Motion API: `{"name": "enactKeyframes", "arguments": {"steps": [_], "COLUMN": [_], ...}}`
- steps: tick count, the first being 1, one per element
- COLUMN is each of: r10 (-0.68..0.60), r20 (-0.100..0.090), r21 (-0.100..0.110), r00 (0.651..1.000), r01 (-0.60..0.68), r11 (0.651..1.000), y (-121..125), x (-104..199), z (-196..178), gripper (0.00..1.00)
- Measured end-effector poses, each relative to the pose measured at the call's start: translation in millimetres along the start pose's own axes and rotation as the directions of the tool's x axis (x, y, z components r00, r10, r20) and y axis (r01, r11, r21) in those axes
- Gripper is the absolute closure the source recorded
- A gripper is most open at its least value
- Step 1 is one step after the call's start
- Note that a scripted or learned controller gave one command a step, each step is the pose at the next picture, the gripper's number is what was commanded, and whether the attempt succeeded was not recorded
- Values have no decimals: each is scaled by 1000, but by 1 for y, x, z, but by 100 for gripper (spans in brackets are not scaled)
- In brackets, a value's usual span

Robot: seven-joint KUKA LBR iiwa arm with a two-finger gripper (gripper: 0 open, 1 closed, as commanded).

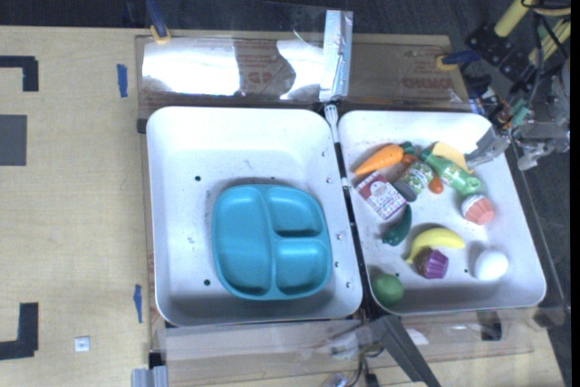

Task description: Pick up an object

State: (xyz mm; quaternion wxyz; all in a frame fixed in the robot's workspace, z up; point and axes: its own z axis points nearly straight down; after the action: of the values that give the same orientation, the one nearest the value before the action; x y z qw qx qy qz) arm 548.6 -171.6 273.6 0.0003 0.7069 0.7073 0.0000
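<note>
The right bin (521, 236) holds several toy foods: an orange carrot (378, 159), a green bottle (451, 170), a small red-and-white carton (381, 196), a dark green pepper (397, 227), a banana (437, 237), a purple piece (433, 264), a white egg (490, 266), a green lime (388, 287) and a pink-capped piece (478, 209). My gripper (484, 147) hangs at the bin's far right corner, just right of a yellow piece (449, 152) and the green bottle. I see nothing held in it.
The left bin (181, 159) holds a blue divided plate (270, 240). A clear plastic sheet (245, 59) stands behind the bins. Cables and the arm's body (530, 104) crowd the upper right. A low wall (343, 195) separates the two bins.
</note>
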Motion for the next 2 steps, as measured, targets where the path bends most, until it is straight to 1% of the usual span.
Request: {"name": "enactKeyframes", "arguments": {"steps": [1, 2], "r10": [-551, -513], "r20": [-3, 4], "r21": [1, -5], "r00": [835, 858], "r01": [551, 513], "r11": [835, 858], "y": [14, 96], "x": [-2, 2], "z": [102, 173], "gripper": [0, 0]}}
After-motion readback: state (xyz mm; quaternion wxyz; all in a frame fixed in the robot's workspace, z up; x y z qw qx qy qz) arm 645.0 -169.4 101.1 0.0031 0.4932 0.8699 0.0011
